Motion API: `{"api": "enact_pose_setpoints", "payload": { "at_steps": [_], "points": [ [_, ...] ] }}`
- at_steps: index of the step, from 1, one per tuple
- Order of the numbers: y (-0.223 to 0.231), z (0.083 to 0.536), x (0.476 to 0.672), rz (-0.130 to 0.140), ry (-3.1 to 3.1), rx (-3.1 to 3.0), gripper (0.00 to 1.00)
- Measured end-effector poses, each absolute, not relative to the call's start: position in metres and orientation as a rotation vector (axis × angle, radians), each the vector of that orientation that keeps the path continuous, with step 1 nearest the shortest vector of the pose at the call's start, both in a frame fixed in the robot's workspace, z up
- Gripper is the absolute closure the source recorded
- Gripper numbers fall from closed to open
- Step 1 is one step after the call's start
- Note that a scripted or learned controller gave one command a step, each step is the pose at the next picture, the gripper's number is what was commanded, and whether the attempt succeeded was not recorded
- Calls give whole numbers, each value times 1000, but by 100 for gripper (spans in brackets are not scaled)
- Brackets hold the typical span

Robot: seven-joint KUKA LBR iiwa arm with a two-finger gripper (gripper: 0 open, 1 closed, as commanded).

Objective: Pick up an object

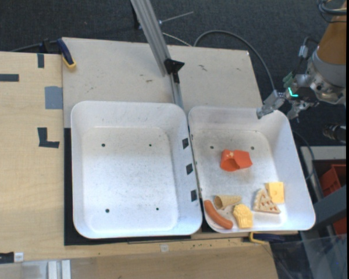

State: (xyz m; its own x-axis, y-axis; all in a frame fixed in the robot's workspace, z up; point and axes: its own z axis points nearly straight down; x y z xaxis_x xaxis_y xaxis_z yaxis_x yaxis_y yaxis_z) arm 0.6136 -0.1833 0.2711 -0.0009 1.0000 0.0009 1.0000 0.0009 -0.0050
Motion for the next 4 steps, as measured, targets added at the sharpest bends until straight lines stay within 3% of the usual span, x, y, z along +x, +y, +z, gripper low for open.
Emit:
{"api": "enact_pose_setpoints", "payload": {
  "at_steps": [1, 4],
  "points": [
    [-183, 274, 614, 2, -2223, -2219, 0],
    [-174, 124, 609, 7, -2220, -2216, 0]
  ]
}}
